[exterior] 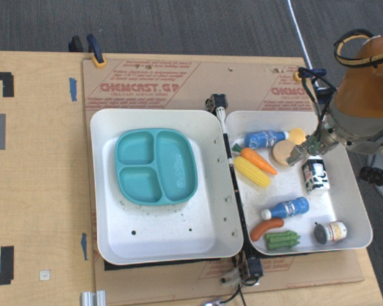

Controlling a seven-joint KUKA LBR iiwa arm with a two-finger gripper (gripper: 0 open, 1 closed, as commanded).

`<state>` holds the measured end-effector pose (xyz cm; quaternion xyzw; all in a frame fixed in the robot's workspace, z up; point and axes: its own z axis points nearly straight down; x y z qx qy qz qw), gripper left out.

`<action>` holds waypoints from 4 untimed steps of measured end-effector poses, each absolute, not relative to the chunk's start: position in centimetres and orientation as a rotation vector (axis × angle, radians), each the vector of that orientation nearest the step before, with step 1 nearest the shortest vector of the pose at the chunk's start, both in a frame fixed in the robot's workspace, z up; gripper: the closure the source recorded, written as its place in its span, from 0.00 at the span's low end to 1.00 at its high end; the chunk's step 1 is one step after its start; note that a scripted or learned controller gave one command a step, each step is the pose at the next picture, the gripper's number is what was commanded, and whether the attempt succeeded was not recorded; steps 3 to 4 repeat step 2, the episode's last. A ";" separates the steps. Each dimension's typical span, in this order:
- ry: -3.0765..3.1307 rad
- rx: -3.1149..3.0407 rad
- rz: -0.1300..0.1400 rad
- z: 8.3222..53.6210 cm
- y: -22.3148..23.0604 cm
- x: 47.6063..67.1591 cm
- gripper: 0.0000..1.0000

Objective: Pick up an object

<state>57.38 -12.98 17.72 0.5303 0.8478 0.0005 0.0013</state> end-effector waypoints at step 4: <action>3.006 0.895 0.001 18.8 -9.3 59.1 1.00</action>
